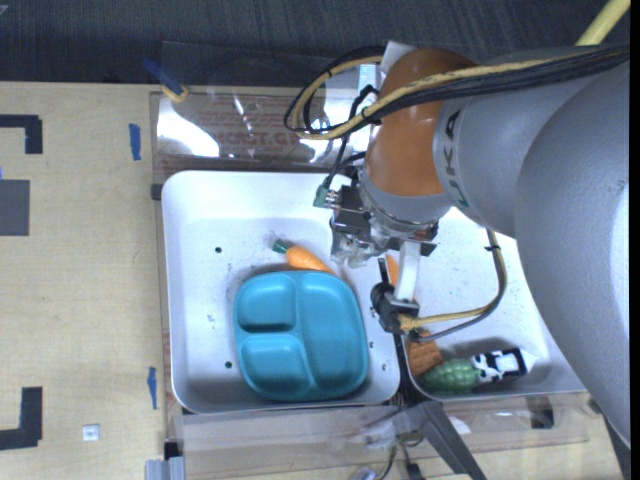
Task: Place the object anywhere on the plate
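Grey arm [560, 168], pincer [375, 258] just beside carrot [305, 259] (touching plate [300, 335])

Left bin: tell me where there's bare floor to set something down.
The left bin has bare floor along its left wall and across the top, above the carrot. The blue plate fills the lower middle. It is crowded at the right, where the gripper hangs beside the carrot.

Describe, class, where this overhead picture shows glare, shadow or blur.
Camera view: glare whitens the clear sheet behind the left bin; the blue plate has a soft sheen and casts a thin shadow along its lower edge; the grey arm is near, large and a little soft; the carrot stays fairly sharp.
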`<action>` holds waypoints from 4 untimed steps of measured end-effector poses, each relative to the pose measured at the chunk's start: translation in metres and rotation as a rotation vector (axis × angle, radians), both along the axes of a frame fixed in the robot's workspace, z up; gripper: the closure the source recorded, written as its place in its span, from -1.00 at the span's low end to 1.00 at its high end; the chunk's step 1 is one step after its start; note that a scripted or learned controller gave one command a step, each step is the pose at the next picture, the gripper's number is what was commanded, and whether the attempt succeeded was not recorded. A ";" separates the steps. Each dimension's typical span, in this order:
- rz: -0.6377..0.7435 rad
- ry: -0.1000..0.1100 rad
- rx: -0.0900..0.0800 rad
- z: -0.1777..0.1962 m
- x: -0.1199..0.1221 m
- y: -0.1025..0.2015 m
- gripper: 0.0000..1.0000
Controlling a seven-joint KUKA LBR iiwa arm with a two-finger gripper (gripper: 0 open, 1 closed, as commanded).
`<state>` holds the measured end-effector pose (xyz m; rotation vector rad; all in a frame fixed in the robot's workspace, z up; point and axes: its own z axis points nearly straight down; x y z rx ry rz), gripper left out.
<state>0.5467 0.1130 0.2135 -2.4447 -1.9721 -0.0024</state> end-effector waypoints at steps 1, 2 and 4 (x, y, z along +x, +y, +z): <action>0.119 0.009 -0.002 -0.097 -0.033 0.016 1.00; 0.363 0.000 -0.001 -0.047 -0.058 0.068 1.00; 0.501 0.003 -0.001 -0.080 -0.068 0.032 -1.00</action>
